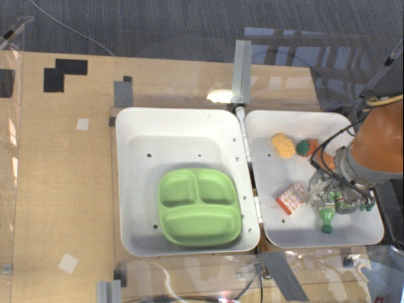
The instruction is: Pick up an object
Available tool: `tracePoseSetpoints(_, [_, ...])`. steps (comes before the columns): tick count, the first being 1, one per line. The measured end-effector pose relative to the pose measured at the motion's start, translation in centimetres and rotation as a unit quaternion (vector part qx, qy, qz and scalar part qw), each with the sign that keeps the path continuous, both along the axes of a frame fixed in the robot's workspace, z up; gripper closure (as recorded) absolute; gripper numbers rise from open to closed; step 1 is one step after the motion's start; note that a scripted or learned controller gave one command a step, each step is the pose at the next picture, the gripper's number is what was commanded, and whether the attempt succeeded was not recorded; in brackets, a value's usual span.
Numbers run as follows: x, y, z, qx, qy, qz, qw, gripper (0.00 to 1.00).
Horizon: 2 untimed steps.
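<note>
In the right bin (278,235) lie a yellow corn-like toy (284,146), a small green and orange piece (307,147), a red and white packet (291,198) and a small green bottle (326,219). My gripper (331,196) hangs low over the bin's right half, right above the bottle's upper end and just right of the packet. The gripper body hides part of the bottle. The orange band of the arm (379,137) rises to the right.
The left bin (136,137) holds a green divided plate (199,206) in its front half. A metal post (242,68) stands behind the seam between the bins. Black cables loop near the wrist at the right bin's far right.
</note>
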<state>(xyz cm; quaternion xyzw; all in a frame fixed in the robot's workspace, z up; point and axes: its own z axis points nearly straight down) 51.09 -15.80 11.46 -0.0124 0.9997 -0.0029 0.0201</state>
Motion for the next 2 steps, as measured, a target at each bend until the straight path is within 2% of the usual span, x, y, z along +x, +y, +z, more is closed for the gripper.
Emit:
tracePoseSetpoints(1, [3.3, 4.9, -1.1, 0.0052, 0.000, -0.161, 0.9870, 1.00])
tracePoseSetpoints(2, [1.1, 15.2, 7.1, 0.0099, 0.015, -0.217, 0.9760, 1.00])
